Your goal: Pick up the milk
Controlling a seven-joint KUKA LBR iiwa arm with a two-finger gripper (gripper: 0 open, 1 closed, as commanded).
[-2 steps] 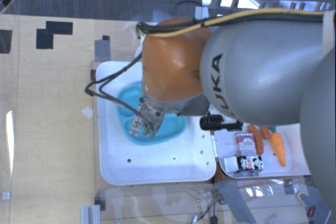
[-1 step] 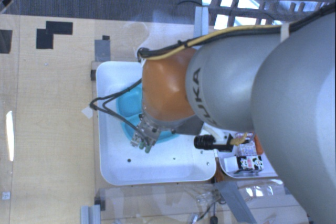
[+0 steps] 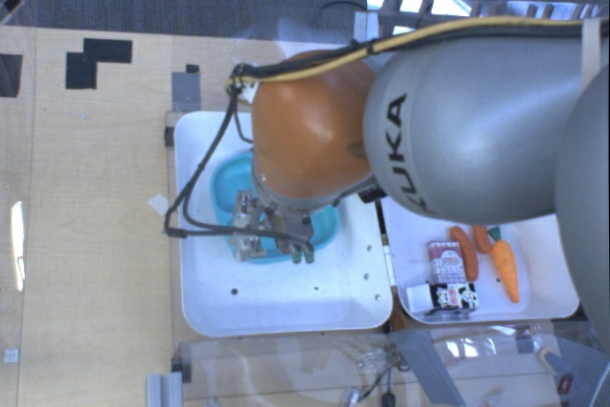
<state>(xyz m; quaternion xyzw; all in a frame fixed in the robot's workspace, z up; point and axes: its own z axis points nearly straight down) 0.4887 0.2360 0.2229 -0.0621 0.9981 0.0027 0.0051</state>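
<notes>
The milk (image 3: 450, 278), a small carton with a pink top and a black-and-white lower part, lies in the right bin (image 3: 543, 310) near its front left corner. My gripper (image 3: 274, 241) hangs over the left bin (image 3: 286, 300), low above a blue dish (image 3: 229, 186), well to the left of the milk and apart from it. The orange wrist band and grey arm cover much of the dish and the back of both bins.
Two orange carrots (image 3: 504, 269) lie just right of the milk in the right bin. A black cable (image 3: 195, 186) loops from the wrist down over the left bin's left side. The wall between the bins runs between gripper and milk.
</notes>
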